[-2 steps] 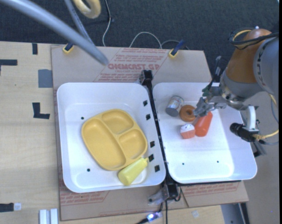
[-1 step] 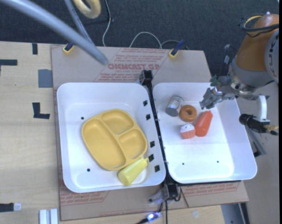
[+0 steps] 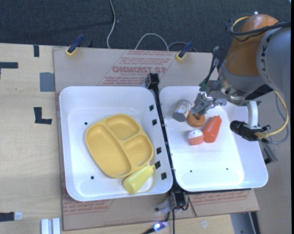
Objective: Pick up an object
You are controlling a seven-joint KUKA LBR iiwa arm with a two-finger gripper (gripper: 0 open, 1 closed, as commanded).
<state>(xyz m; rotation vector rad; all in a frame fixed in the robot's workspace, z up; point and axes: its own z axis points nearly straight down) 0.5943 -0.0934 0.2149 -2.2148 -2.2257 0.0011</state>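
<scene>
End effector (image 3: 200, 109), grip state unclear, sits over orange doughnut (image 3: 196, 119); orange bottle (image 3: 211, 129) beside it stands near-vertical in view.

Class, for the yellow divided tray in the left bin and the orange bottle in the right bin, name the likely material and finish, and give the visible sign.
Yellow divided tray: probably moulded plastic, smooth with a slight sheen; even colour and rounded compartment walls suggest it. Orange bottle: likely plastic too, semi-gloss, uniformly coloured; too small to be sure.
</scene>
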